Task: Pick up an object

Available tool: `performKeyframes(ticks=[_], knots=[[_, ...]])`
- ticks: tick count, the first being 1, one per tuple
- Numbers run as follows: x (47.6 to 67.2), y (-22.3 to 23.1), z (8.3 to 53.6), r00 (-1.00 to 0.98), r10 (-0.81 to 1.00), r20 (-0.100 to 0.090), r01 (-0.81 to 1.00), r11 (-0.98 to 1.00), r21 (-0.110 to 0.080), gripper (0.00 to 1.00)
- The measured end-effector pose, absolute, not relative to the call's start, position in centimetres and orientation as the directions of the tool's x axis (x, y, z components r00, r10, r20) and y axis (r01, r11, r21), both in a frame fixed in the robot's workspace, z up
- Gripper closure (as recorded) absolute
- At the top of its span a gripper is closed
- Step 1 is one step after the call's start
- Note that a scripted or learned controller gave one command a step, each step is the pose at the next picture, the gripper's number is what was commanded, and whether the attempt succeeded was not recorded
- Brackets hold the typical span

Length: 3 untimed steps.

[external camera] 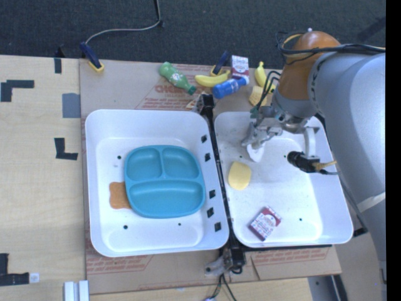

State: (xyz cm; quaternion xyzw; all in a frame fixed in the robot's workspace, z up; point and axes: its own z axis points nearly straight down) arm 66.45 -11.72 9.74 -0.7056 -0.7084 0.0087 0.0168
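In the right bin point(326, 224) lie a round yellow object point(239, 175) near the left wall and a maroon packet point(264, 222) toward the front. My gripper point(254, 144) points down over the back part of this bin, a little behind and to the right of the yellow object. A small white shape point(255, 153) sits right at its tip; what it is cannot be made out. The left bin point(100, 137) holds a blue divided plate point(165, 180) with a tan flat piece point(116, 195) sticking out from under its left edge.
Behind the bins, on the cardboard, lie a green bottle point(175, 78), a banana point(211, 79), a blue bottle point(228, 88), a small carton point(240, 64) and yellow items point(260, 75). A black part point(299, 160) on the arm hangs over the right bin. The arm covers the bin's right side.
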Motion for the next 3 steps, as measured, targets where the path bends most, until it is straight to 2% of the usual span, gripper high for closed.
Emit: performKeyframes(ticks=[1,2,3], knots=[[66.5,-11.7,9.7,-0.004,1.0,0.01,1.0,0.005,-0.03,0.0],[66.6,-10.9,8.7,0.005,1.0,-0.006,1.0,-0.005,-0.016,0.0],[66.6,-11.3,8.7,0.003,1.0,0.0,1.0,-0.003,-0.018,0.0]])
